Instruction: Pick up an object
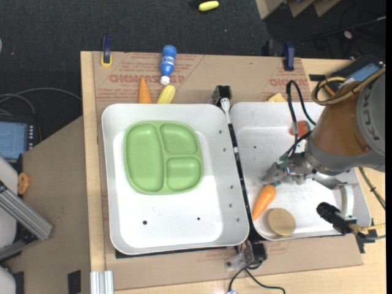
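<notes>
Presently the gripper (277,173) hangs low in the right bin (260,118), just above the toy carrot (263,201); finger state cannot be told. Risk: closing off-centre could nudge the carrot toward the near round wooden disc (282,222).

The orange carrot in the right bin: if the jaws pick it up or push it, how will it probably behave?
The carrot looks like a stiff, smooth toy, so it probably keeps its shape. Its tapered, rounded body may roll or swing round when pushed. It lies close to the tan disc and the right bin's left wall, so a push may jam it there.
</notes>
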Robot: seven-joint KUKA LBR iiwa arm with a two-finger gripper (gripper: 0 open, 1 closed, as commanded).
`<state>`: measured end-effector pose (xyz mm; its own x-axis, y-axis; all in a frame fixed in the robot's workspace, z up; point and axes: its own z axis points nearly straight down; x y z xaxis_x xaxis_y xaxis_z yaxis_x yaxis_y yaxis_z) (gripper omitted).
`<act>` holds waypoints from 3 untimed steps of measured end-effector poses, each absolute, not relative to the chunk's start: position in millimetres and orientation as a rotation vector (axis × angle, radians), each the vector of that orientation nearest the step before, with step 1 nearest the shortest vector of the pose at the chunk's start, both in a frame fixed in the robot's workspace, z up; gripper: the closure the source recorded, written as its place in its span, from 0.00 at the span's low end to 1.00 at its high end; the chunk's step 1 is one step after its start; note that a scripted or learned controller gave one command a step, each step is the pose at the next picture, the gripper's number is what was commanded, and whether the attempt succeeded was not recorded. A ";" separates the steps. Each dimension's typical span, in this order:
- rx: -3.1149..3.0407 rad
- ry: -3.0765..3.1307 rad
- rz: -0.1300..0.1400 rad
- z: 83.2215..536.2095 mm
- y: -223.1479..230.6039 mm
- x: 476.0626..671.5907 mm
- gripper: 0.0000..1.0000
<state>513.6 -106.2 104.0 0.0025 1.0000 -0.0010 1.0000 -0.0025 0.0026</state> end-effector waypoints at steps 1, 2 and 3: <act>2.222 2.217 0.002 104.0 -106.2 513.6 0.00; 2.222 2.217 0.002 104.0 -106.2 513.6 0.00; 2.222 2.217 0.002 104.0 -106.2 513.6 0.00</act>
<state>513.6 -106.2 104.0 0.0025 1.0000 -0.0010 1.0000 -0.0025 0.0026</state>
